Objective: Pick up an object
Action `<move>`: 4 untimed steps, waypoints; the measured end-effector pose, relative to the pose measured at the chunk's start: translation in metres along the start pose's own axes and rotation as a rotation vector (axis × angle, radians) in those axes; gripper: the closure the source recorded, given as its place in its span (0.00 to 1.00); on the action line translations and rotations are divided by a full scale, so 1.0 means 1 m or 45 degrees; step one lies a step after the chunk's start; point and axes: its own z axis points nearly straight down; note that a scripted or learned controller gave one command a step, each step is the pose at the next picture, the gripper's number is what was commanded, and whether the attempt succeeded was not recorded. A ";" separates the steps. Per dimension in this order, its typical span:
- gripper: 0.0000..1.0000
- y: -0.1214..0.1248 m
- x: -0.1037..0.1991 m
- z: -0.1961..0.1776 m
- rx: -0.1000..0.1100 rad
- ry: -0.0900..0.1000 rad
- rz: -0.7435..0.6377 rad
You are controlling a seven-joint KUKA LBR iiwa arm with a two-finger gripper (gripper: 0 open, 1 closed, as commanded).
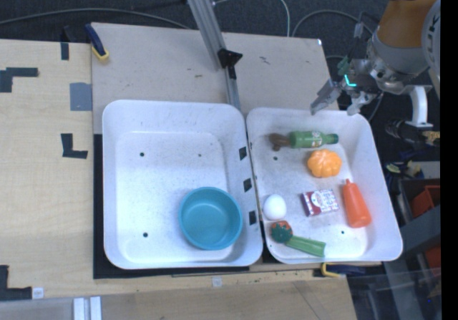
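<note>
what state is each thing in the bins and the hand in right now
blue bowl: upright, in the left bin
green bottle: lying on its side, right bin
orange fruit: resting loose, right bin
orange bottle: lying down
red carton: lying flat
white egg: resting near the bin's left wall
green vegetable toy: lying down
hand: open, above the right bin's far corner, holding nothing

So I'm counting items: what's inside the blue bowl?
The blue bowl in the left bin shows only its own blue interior, nothing lying in it. Whatever is beneath it on the bin floor is covered.
</note>
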 end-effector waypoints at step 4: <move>1.00 -0.012 0.001 0.156 0.001 0.001 -0.001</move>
